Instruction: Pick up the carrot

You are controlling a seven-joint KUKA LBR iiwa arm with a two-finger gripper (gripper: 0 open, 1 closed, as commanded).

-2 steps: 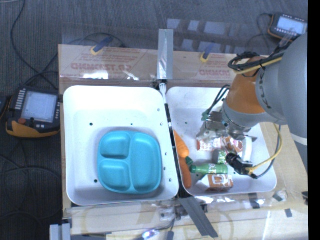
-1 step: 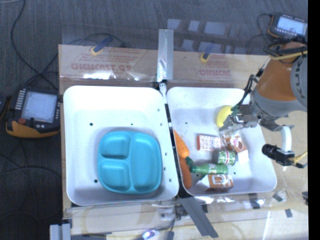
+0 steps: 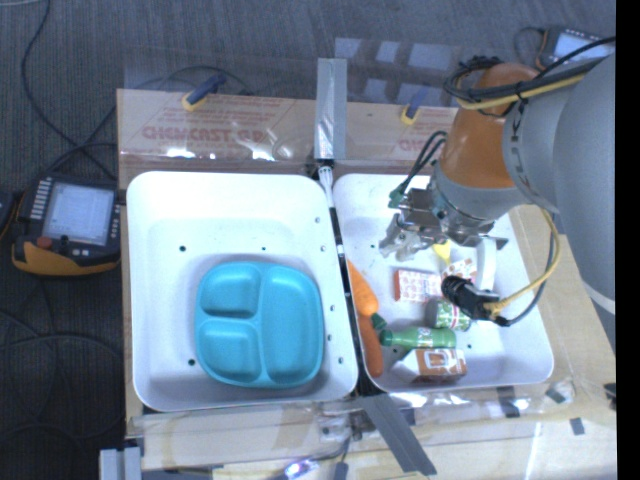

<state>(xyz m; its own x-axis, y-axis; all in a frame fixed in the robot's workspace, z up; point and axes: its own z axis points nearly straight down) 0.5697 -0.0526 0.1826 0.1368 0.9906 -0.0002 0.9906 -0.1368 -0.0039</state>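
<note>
Brown packet (image 3: 438, 364) nearest lens, right bin (image 3: 530, 363). Carrot (image 3: 366, 318) against bin's left wall, long axis 11-to-5 o'clock. Claw (image 3: 408, 230) above carrot's 2 o'clock, holding nothing; finger state unclear. Blue plate (image 3: 260, 323) in left bin.

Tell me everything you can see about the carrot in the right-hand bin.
The carrot is a long, slim orange piece that looks like smooth plastic, a toy rather than real food. It lies flat along the left wall of the right bin, running from the bin's middle towards its near corner. Its lower part sits beside the green bottle, whose cap end appears to touch it. The gripper hangs apart from it, further back in the bin, so nothing is holding the carrot.
</note>
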